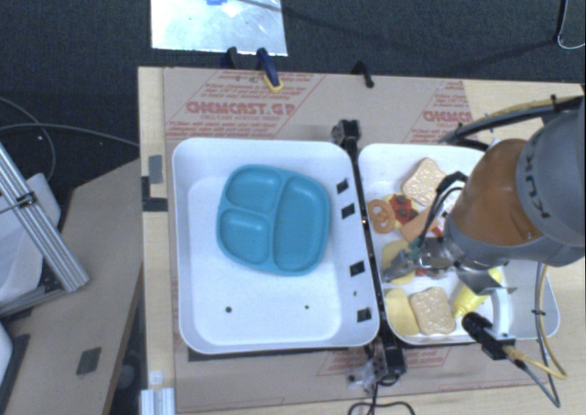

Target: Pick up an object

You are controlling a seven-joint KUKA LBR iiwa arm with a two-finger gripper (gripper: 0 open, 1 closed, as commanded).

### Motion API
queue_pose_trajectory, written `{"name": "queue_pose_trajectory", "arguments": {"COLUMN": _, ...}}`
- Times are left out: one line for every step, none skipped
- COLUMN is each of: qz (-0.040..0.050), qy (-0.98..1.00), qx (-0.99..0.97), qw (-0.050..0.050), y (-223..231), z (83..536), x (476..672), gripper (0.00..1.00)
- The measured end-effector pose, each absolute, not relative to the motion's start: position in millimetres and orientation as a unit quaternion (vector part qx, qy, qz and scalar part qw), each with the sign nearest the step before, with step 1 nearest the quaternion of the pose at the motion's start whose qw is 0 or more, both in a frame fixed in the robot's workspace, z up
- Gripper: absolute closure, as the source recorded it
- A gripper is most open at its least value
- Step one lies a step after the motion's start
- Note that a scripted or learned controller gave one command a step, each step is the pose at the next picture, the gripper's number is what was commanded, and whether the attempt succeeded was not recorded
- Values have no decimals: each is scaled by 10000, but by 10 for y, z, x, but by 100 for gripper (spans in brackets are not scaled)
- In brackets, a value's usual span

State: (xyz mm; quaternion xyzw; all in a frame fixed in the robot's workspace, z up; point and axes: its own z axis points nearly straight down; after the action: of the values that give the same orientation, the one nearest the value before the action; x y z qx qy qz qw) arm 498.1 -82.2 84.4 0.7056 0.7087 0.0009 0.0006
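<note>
The arm (513,202) reaches in from the right and hangs over the right bin (375,161), its orange band and grey wrist covering much of that bin's middle and right side. The gripper (409,260) points left and sits low among the toy food; whether it is open, closed or gripping anything cannot be told here.

The objects to pick lie in the right bin: a speckled cracker (424,181) at the far side, a pretzel (380,214) and a reddish piece (403,210) just left of the wrist, pale yellow pieces (399,310) by the gripper, and a toast slice (432,310) near the front edge.

The left bin (206,312) holds a blue divided plate (274,219), lying flat toward its far side. Both bins rest on a cardboard sheet (247,106) on the tabletop (101,267).
</note>
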Motion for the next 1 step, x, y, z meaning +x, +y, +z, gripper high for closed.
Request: {"name": "queue_pose_trajectory", "arguments": {"qz": 51, "qy": 7107, "qx": 7035, "qw": 44, "y": -412, "z": 1908, "x": 5232, "gripper": 0}}
